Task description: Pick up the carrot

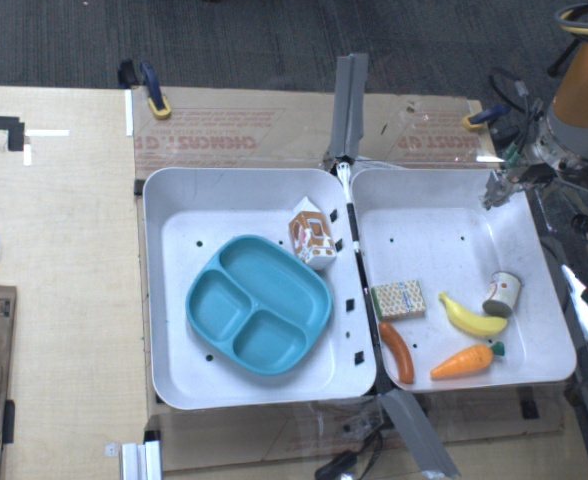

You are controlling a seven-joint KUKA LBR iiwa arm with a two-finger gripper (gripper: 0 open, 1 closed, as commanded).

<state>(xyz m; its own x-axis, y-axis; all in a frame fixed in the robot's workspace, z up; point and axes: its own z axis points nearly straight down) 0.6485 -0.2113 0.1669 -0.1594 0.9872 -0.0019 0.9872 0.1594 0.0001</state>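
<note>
Carrot [464, 360] lies on its side in the right bin [444, 228], near the front wall w/ green top pointing right & orange tip pointing left toward the hot dog [397, 352]. Nothing touches it as far as I can see, tho the banana [472, 316] sits just behind it, close enough that a wide grab could bump it. A small can [502, 293] rests at the banana's right end, and a little box [399, 299] lies left of the banana, near the divider. Carrot's long axis runs roughly left-right, so closing across its short width looks like the sensible approach; front wall is near, which may crowd one finger. Gripper [496, 190] hangs at the bin's back right corner, well apart from the carrot, above the rim area; whether it's apart or together I can't tell, too small & cluttered w/ cables. It holds nothing visible. Left bin [164, 268] has a blue divided plate [259, 304] and a small carton [312, 236] by the divider, irrelevant to the pick. Judging by this, reach hasn't started: arm needs to come forward & down.
</note>
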